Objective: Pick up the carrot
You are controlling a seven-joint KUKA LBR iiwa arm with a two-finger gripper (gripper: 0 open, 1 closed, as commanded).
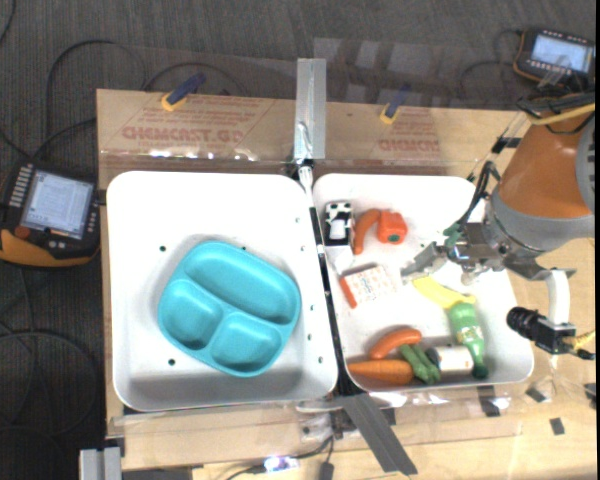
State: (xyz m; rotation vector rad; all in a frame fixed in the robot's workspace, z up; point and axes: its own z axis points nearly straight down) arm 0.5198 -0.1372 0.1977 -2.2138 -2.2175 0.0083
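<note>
Lower the end effector (427, 260), jaws spread and empty, onto the carrot (379, 371) lying at the right bin's (420, 186) near edge, closing across its width, clear of neighbouring toys.

The arm (545, 193) was a bulky rounded cylinder, with a broad glossy orange band above a grey wrist section. Behind the jaws sat a metallic silver gripper (435, 258) body with bluish glints, and thin black cables looped along its upper side.

Orange carrot (380, 371) lies flat, right bin's front (green-tipped).
</note>
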